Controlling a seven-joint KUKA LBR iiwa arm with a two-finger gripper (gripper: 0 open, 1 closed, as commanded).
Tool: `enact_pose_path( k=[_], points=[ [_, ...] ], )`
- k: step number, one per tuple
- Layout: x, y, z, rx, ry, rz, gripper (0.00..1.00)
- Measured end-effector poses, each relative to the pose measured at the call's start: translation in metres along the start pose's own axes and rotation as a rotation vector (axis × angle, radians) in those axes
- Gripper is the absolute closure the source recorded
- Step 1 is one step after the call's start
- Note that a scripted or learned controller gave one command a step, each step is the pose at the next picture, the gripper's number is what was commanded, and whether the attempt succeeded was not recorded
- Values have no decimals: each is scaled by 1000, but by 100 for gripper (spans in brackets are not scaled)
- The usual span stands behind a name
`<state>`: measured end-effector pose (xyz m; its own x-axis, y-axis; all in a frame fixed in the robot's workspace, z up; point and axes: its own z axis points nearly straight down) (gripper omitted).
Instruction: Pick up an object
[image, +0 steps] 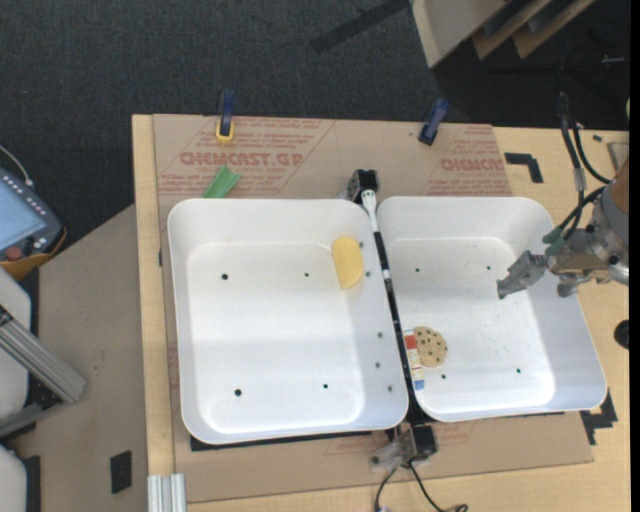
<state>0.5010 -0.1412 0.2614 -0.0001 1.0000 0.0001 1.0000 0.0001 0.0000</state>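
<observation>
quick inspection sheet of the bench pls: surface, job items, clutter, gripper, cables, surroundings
Surface: cardboard-covered bench with a left bin and a right bin side by side.
Job's things: yellow object at the left bin's upper right; cookie-like round item at the right bin's lower left, with a small red and white item beside it.
Clutter: green piece on the cardboard; two clamps at the back edge.
Grippers: gripper over the right bin's right side, nothing between its fingers.
Cables: black cables at right; wire at front.
Surroundings: dark floor.

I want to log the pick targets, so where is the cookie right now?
The cookie lies in the right bin, near its lower left corner beside the divider between the bins, below and left of the gripper.
</observation>
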Motion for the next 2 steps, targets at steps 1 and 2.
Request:
enact_pose_path(
  k=[1,2],
  points=[
    [-33,-25,107,10,3,5,0],
    [-20,8,-115,-22,-7,-4,0]
  ],
)
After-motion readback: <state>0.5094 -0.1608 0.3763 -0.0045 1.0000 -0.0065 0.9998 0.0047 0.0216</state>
